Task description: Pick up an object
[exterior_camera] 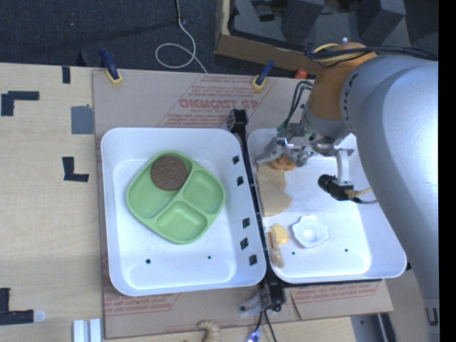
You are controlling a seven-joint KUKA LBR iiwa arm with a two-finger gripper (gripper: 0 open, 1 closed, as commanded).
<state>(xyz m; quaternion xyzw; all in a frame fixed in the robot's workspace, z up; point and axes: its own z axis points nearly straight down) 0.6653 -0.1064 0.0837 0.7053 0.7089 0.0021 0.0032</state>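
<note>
So on the left, the pale wooden counter [43, 191] had some black tape marks on it, and a brown cardboard sheet [206, 98] sat under both bins, held by blue clamps at the back edge. The left shallow white bin [121, 262] held a light green plastic tray with three compartments [176, 197], sitting at an angle. A round dark brown cookie-looking disc [169, 172] lay in the tray's top compartment; the other two compartments had nothing in them.

Across the black divider, the right shallow white bin [370, 251] had a flat beige tortilla-like piece [273, 193] near its left wall, a small yellow chunk [278, 235] lower down, and a white fried-egg-shaped toy [308, 231] just beside that chunk.

The grey arm with the orange band [399, 120] was reaching into the top of the right bin. Its pincer [288, 155] was right down over a small tan pastry-like object [283, 164], at the top edge of the tortilla piece. Honestly couldn't tell whether it was clenched or released.
</note>
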